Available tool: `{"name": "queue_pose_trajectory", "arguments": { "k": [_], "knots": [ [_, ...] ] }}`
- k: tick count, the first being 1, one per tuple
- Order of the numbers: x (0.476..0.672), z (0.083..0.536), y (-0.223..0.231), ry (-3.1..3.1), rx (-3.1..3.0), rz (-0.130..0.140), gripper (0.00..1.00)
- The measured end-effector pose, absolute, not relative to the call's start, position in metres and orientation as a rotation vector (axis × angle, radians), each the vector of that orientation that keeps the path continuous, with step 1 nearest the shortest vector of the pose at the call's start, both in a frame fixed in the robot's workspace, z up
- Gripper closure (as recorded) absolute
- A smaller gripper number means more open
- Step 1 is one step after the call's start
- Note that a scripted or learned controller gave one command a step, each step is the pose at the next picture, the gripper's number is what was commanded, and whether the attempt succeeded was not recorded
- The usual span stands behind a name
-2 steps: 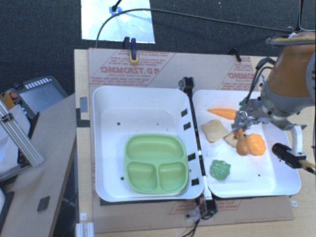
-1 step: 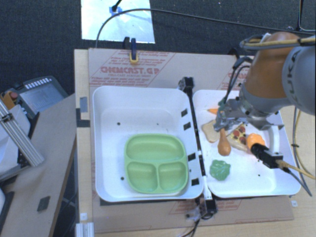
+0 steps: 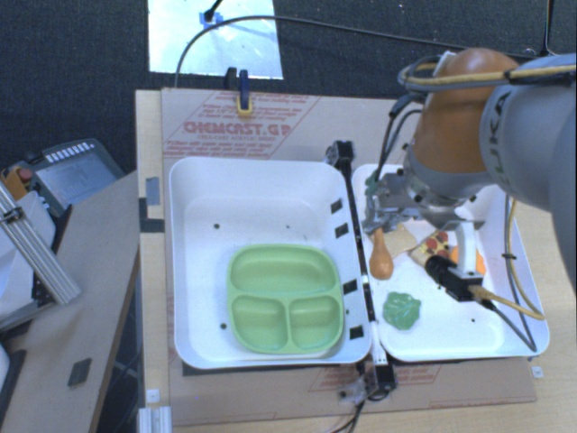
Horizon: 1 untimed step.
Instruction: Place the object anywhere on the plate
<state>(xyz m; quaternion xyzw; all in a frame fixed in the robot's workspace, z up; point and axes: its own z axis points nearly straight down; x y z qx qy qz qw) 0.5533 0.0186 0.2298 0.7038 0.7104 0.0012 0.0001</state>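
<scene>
Camera view: green plate (image 3: 285,298) in left bin (image 3: 194,242)

- Cardboard sheet (image 3: 243,120) lying under the two bins, far edge: red print in block capitals. First word reads "CHEMCAST"; the letters after it look like "GP" but are not sharp enough to confirm.
- Same cardboard sheet, above and below that big line: smaller red lines of text and slanted rule marks. Too small and blurred to read.
- Near edge of the cardboard sheet, below the bins: more faint red print, illegible.
- Handheld control unit (image 3: 77,177) at the left, with a screen: nothing on the screen or casing can be made out.
- No other readable labels or numbers seen.
</scene>
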Motion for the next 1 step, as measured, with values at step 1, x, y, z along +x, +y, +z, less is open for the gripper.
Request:
{"name": "queue_pose_trajectory", "arguments": {
  "k": [1],
  "knots": [
    [0.5463, 0.2373, 0.0727, 2.232, 2.211, 0.004, 1.0]
  ]
}}
